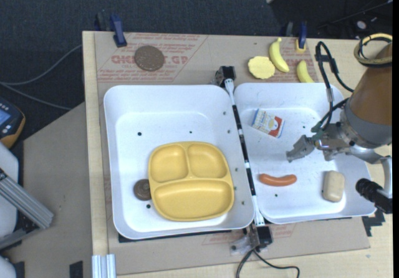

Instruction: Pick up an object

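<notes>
Nearest the camera, a black clip with a trailing cable sits at the front edge of the surface, where the two white bins meet. The left bin holds two things: one yellow plate with three compartments, lying flat toward the front, and one small brown disc touching the plate's left edge. Behind this bin, on the bare surface, lie a second, larger brown disc and a blue clamp at the back edge. The right bin holds three loose things, well apart from each other: one small white carton with red and blue print toward the back, one orange-red sausage lying crosswise near the front, and one beige block at the front right. Behind that bin are one yellow scalloped round piece and two bananas, with another blue clamp nearby. The arm enters from the right, its orange band above the grey wrist, and bends down over the right bin. The gripper points left and slants downward, between the carton and the sausage and above the sausage's right end. It touches neither, and nothing can be seen in its grasp. Whether it is spread or closed cannot be told from this angle.
</notes>
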Tool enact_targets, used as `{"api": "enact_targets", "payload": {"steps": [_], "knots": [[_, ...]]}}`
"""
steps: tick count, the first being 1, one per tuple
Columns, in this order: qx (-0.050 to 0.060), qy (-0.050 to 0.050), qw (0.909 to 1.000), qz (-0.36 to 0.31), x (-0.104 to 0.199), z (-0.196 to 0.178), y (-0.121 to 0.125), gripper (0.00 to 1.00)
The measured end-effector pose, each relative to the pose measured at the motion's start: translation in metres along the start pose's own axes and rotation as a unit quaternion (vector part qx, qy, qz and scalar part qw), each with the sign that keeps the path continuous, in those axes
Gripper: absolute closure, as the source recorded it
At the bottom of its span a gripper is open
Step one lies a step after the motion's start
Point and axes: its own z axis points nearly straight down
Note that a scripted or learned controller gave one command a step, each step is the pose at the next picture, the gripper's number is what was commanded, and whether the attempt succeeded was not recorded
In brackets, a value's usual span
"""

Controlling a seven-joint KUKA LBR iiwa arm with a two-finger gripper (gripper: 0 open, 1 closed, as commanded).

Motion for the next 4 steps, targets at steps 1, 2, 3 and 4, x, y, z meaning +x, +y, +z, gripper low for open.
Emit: {"api": "enact_targets", "payload": {"steps": [1, 2, 3, 4], "knots": [[0.004, 0.001, 1.0000, 0.001, -0.006, 0.087, -0.010, 0.00], [-0.001, -0.001, 1.0000, 0.000, -0.013, 0.122, 0.022, 0.00], [-0.008, -0.003, 1.0000, -0.002, -0.051, 0.093, 0.141, 0.00], [-0.003, -0.001, 1.0000, -0.003, 0.008, 0.110, 0.182, 0.00]]}}
